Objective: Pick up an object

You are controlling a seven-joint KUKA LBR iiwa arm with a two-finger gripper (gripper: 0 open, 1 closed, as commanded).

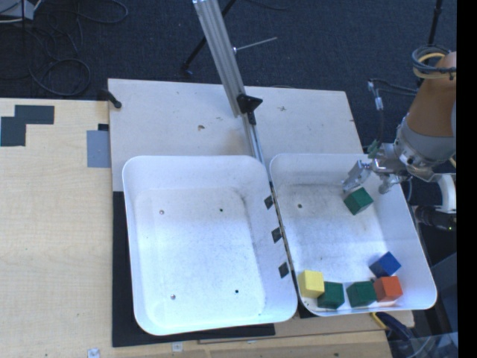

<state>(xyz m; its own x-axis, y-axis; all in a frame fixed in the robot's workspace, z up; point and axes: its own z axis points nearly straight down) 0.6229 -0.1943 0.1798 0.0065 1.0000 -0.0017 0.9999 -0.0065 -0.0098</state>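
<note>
Five small blocks lie in a row at the lower edge of the frame, in the near corner of the right white plastic bin (414,233): a yellow cube (311,283), a dark green cube (331,294), a second green cube (361,293), an orange-red cube (387,288) and, just behind it, a blue cube (384,263). They sit close together, some of them touching. To the left, the other shallow white bin (141,200) takes the lower middle of the frame.

Higher in the right bin, well apart from the row, there is one more green cube (358,200), tilted on a corner. Just above it is the metal two-finger gripper (374,171), and its fingers are spread apart, one on each side above the block. The cube seems to be under the fingertips, not clamped between them, and I cannot tell if it touches the bin floor.

My judgement is that the grasp step is in hand and the tilted green cube is the target. The next move asks the fingers to come down around the cube, to close on two flat sides, and then to lift; the tilt may let it slip.

Behind, the grey arm with the orange band (432,110) enters at the upper right, and a slanted aluminium rail (222,54) stands at the top middle.
</note>
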